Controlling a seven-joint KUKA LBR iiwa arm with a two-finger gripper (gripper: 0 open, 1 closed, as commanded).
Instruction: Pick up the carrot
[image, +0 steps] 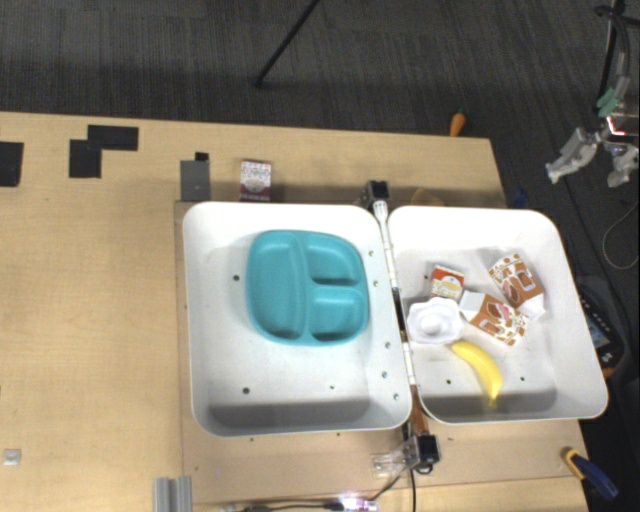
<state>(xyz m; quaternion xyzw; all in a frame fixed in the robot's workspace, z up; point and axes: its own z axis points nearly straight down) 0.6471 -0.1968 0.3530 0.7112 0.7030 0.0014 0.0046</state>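
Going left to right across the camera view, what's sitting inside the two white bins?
Teal divided tray in the left bin → then, in the right bin, white round cup → banana → brown-and-white packet.

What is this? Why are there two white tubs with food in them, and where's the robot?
A camera fixed above a wooden bench looks down at a slant. The left shallow white bin holds a turquoise plastic plate with sections. The right shallow white bin holds a yellow banana, a round white cup, a small red-and-white carton and brown-and-white packets. The pale metal part at the upper right looks like the robot's gripper, its grabbing hand, beyond the bins. I can't tell whether it holds anything.
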